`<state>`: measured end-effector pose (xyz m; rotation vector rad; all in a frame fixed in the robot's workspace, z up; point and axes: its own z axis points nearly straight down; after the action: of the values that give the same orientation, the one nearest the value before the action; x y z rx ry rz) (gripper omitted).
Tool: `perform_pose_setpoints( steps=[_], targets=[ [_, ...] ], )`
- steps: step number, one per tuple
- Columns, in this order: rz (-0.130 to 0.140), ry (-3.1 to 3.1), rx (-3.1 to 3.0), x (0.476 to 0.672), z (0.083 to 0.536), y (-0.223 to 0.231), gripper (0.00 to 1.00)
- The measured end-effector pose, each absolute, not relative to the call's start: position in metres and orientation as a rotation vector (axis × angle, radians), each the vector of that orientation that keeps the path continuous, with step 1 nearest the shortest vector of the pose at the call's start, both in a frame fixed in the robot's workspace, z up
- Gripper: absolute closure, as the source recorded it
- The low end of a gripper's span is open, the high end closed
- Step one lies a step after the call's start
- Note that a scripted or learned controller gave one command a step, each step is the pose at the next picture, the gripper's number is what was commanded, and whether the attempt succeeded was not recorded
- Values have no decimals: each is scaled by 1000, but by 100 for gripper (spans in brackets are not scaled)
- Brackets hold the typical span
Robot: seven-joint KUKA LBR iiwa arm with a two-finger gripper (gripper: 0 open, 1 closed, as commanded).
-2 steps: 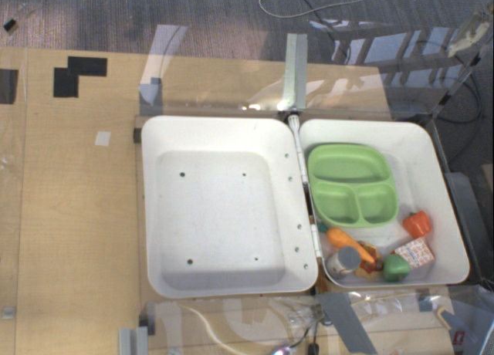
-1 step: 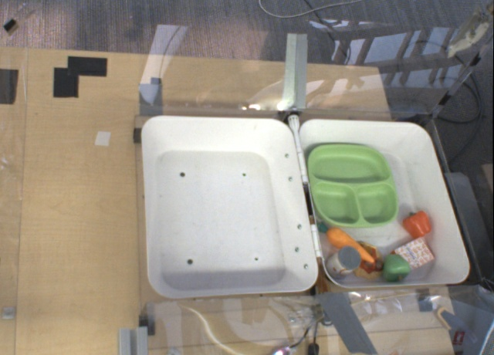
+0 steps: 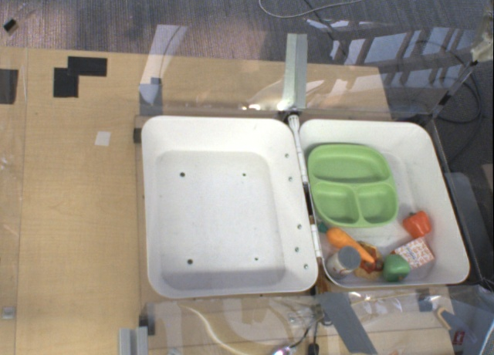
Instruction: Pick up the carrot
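The carrot (image 3: 340,238) is a small orange piece lying in the right bin (image 3: 432,145), near its front left corner, just below the green divided plate (image 3: 352,184). It touches a grey round object (image 3: 346,257) and a cluster of small items in front of it.
The left bin (image 3: 218,201) sits beside the right one. Other items in the right bin are an orange-red toy (image 3: 417,224), a patterned box (image 3: 414,253) and a green round toy (image 3: 396,268). A metal post (image 3: 296,70) stands behind the bins.
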<state>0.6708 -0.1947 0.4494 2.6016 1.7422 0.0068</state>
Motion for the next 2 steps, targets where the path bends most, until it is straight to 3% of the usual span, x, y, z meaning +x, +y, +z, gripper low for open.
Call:
perform_pose_setpoints(
  steps=[2],
  targets=[
    [13, 1751, 2583, 673, 474, -192, 100]
  ],
)
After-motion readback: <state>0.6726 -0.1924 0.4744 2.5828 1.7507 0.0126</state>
